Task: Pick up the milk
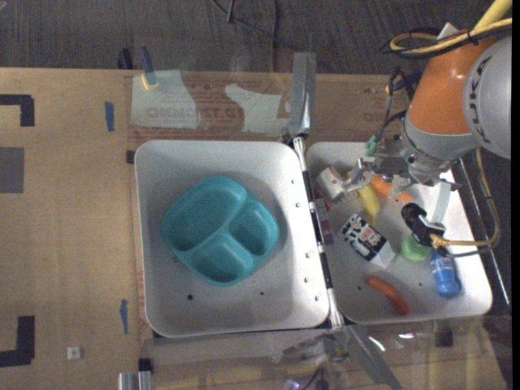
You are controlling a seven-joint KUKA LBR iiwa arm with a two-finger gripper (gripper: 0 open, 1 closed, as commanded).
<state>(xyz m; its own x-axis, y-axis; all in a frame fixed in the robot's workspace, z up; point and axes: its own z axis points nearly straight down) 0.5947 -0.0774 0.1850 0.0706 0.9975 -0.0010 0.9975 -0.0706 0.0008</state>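
- The milk carton [363, 237], white with black cow patches, lies on its side near the middle of the right bin [475, 295], touching nothing above it.
- The gripper [382, 177] hangs over the bin's far part, above a yellow banana [367, 202] and an orange carrot-like toy [385, 188]; whether its fingers are apart or together cannot be told.
- A green item [414, 249], blue bottle [444, 275] and sausage [388, 293] lie nearby.
- The left bin [154, 299] holds a teal divided plate [219, 229].
- Judged so, the milk is not yet grasped: reaching, closing and lifting remain.
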